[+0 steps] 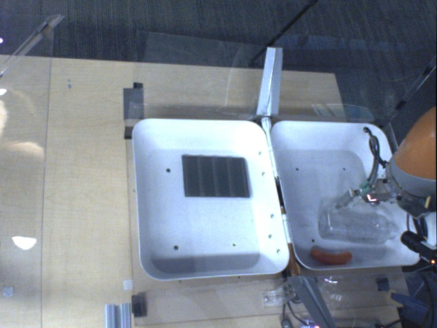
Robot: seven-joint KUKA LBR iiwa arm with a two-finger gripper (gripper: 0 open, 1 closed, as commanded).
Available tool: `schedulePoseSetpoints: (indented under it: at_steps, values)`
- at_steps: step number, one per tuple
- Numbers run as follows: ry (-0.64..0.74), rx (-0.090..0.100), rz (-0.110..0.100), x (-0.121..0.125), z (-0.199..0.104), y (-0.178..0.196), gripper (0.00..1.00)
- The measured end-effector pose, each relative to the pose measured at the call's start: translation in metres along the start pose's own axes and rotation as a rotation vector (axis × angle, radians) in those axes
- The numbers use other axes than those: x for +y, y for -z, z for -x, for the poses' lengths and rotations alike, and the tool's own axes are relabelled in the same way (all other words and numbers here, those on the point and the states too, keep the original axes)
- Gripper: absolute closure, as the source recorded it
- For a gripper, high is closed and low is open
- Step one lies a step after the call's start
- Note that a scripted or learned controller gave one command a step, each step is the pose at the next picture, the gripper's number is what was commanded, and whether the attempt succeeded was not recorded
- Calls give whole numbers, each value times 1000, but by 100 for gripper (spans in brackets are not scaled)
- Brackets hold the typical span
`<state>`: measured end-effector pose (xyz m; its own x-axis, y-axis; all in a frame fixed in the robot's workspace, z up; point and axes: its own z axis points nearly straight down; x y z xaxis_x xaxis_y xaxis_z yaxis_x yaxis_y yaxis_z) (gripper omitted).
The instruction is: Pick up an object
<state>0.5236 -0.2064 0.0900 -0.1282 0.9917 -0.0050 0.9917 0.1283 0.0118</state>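
In the right bin (300,142), a clear, see-through container (355,223), possibly a plastic cup or jar lying on its side, rests near the bin's front right part; its outline is faint against the white floor. Just in front of it, near the bin's front wall, lies a small reddish-orange sausage-shaped object (332,255). The gripper (369,195) sits at the container's upper right edge; whether it is wide, narrow or holding anything cannot be told. The left bin (157,203) has a dark ribbed rectangular patch (216,176) on its floor.
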Motion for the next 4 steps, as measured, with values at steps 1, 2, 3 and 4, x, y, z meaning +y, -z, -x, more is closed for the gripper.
schedulePoseSetpoints:
  at_steps: [1, 2, 3, 4]
  values:
    - [108, 4, 7, 18, -119, 1, 0]
    - [113, 3, -3, -7, -77, 82, 0]
    - [206, -1, 10, -25, -31, 1, 0]
    - [-23, 3, -7, -12, -2, 32, 0]
